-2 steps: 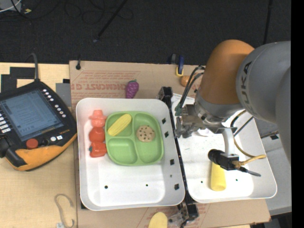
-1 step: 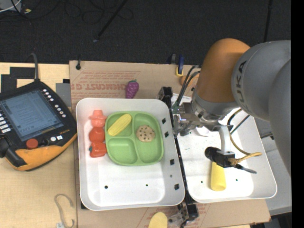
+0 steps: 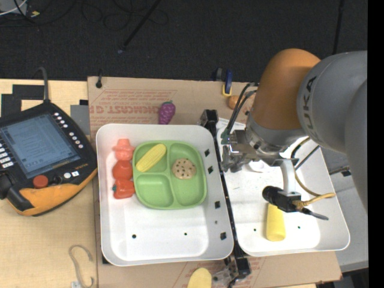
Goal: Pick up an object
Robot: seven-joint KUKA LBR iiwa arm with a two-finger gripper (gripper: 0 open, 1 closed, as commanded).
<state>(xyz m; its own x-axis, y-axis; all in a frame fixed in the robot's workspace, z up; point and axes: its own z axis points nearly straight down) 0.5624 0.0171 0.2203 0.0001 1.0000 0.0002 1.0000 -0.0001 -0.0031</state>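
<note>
A red toy (image 3: 122,169) lay just left of the green divided plate (image 3: 170,191), which held a corn cob (image 3: 150,156) and cookie (image 3: 183,169). Right of the plate, the gripper (image 3: 235,155) hung over the neighbouring bin (image 3: 336,233), its grip impossible to judge, a yellow block (image 3: 275,222) beyond.

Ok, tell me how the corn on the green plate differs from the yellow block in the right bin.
The corn lies tilted in a compartment of the green plate in the left bin; the yellow block stands lengthwise on the right bin's floor. The corn is ridged and tapered, with a green edge; the block is smooth, plain and blunt. Both are yellow and elongated.
</note>
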